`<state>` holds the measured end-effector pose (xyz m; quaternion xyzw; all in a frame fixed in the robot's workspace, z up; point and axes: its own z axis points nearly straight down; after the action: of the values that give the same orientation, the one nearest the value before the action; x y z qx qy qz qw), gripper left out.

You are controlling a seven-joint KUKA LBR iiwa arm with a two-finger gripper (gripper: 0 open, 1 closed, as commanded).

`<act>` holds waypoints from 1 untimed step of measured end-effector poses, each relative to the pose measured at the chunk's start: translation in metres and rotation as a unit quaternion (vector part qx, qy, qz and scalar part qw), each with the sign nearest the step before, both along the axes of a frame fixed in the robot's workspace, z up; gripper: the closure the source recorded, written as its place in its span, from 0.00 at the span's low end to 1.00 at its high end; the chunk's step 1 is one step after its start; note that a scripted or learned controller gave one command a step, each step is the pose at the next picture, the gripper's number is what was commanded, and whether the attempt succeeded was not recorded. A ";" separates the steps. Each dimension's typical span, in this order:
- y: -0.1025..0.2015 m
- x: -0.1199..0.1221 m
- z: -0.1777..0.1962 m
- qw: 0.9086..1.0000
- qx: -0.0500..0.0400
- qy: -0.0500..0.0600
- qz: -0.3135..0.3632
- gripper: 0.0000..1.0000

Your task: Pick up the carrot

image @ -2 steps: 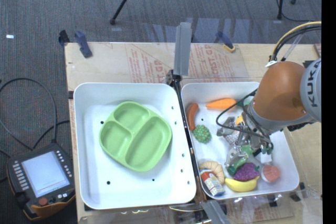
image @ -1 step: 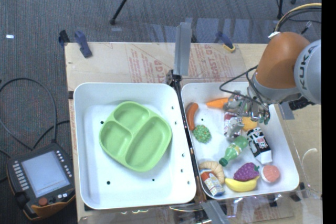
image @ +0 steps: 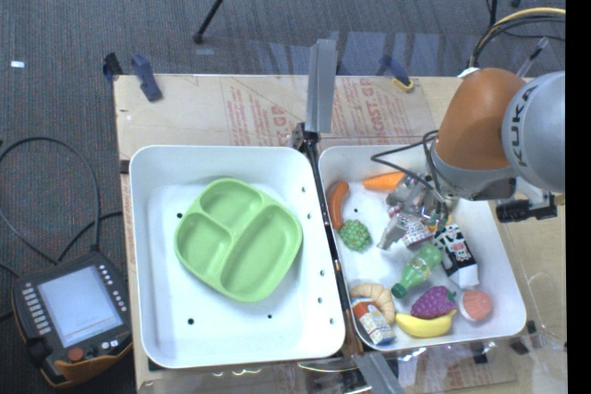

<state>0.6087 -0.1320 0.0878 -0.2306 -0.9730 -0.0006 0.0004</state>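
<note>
gripper (image: 406, 215): hovering low in the right bin (image: 506, 265), finger state impossible to tell
carrot (image: 384, 182): lying just beside it

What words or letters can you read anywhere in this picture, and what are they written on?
"KUKA": only "KU" is legible, on the grey robot arm by the orange band.
Red printed lettering on the brown cardboard sheet under the two white bins: upside down, too blurred to read.
Black-and-white milk carton: label too small to read.
Small can: label too small to read.
</note>
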 end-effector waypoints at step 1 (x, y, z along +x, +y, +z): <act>0.005 0.009 0.001 0.987 0.000 -0.002 0.161 0.00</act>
<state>0.6181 -0.1271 0.0884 -0.0711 -0.9975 -0.0005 -0.0012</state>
